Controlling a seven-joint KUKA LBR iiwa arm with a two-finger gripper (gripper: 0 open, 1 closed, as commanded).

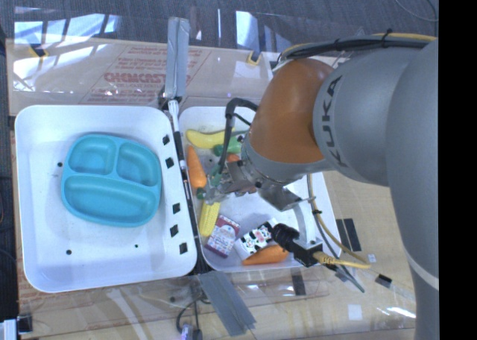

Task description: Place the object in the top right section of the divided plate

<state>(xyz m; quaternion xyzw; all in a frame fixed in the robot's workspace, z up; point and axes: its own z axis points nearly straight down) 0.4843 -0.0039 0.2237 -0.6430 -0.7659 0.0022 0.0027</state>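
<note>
A light blue divided plate point(112, 180) lies in the left bin point(45, 256), with two small sections at its top and one long section below. The right bin point(298, 215) holds toy food: a yellow banana point(205, 138), an orange carrot point(196, 168), a yellow corn cob point(209, 219), a small red and white packet point(222, 235), a black and white cow-patterned piece point(256, 238) and another orange carrot point(266, 256). My gripper point(218, 182) reaches down into the right bin near the carrot and corn, largely hidden under the arm's wrist.
The big grey arm with its orange band point(298, 118) covers much of the right bin. A grey divider rail point(176, 63) runs between the bins. Cables point(335, 256) trail at the lower right.
</note>
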